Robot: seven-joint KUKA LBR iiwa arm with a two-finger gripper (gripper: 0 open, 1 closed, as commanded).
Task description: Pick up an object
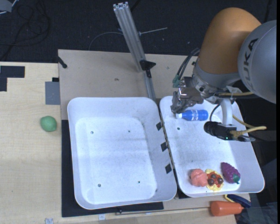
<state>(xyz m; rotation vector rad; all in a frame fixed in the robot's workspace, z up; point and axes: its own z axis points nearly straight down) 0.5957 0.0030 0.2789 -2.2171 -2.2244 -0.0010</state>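
One blue bottle (194, 115) lies on its side in the right bin (252, 164), long axis left-right, touching the gripper (179, 107) (grip unclear) at its left end.

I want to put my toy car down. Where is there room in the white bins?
The left bin has a wide bare floor. In the right bin, the middle is bare between the blue bottle and the toy food. It is crowded near the gripper.

The grey arm (266, 55) bears the partly visible letters "UKA"
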